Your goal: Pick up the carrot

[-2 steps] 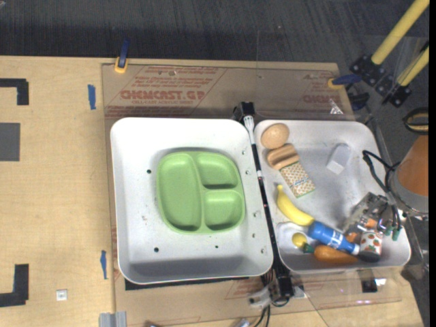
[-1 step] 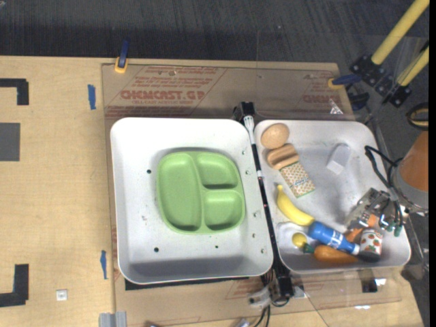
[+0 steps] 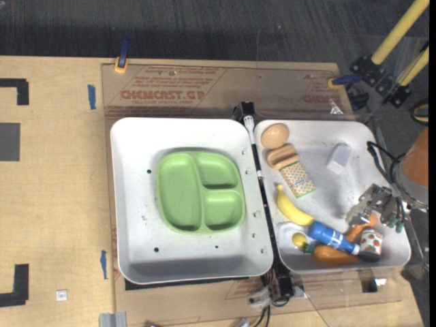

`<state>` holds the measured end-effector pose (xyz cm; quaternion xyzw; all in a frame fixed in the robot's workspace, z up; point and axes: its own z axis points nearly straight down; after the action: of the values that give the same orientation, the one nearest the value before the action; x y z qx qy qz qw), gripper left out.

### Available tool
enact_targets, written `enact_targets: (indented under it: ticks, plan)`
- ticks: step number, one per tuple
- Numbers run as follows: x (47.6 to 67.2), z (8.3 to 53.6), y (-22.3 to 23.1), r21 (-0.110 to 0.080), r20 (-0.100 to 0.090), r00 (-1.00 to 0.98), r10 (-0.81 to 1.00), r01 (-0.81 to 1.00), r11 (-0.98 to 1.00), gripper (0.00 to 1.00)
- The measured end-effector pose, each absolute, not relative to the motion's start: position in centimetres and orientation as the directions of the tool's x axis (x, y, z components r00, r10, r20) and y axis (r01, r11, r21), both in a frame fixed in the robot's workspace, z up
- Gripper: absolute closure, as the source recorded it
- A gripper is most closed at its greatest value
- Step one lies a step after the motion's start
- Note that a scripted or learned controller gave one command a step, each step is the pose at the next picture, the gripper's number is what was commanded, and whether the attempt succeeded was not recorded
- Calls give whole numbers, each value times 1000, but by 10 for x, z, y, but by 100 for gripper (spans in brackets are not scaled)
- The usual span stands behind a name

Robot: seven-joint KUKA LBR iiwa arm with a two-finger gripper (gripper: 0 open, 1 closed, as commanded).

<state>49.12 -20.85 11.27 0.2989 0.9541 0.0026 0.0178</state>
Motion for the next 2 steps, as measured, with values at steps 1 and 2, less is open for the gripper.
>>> enact_targets:
  ticks: [1, 2]
  plan:
    - [491, 112, -208, 15, -31, -820, 571, 571, 821, 0]
    - [483, 90, -189, -1, -14, -905, 425, 425, 905, 0]
